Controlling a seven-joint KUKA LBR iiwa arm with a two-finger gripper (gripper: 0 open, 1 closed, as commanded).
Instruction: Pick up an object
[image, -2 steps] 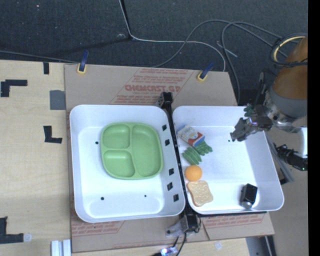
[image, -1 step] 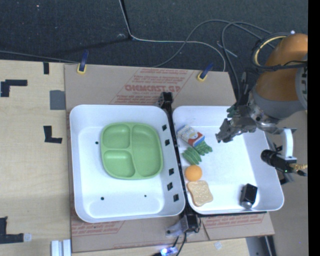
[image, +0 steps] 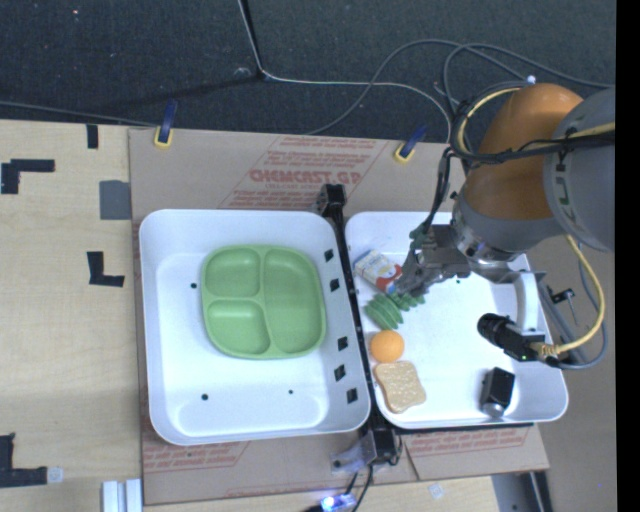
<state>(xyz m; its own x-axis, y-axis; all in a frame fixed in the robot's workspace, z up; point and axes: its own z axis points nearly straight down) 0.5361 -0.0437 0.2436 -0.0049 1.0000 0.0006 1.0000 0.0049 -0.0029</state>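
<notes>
Gripper (image: 418, 283) hangs low in the right bin (image: 520, 405), just over the green ribbed toy (image: 386, 308) near the bin's left wall; whether it is clenched or released cannot be told, since the wrist hides its tip. That green piece looks like light moulded plastic, stiff, with ridges that should give some purchase, so I would take it across its narrow width. Just beside it lie an orange ball (image: 387, 346), smooth and likely to roll away from a pinch, and a tan toast slice (image: 400, 386), flat and hard to get under. A small red-and-white packet (image: 376, 266) lies close above. The left bin holds a green divided plate (image: 264, 301).
</notes>
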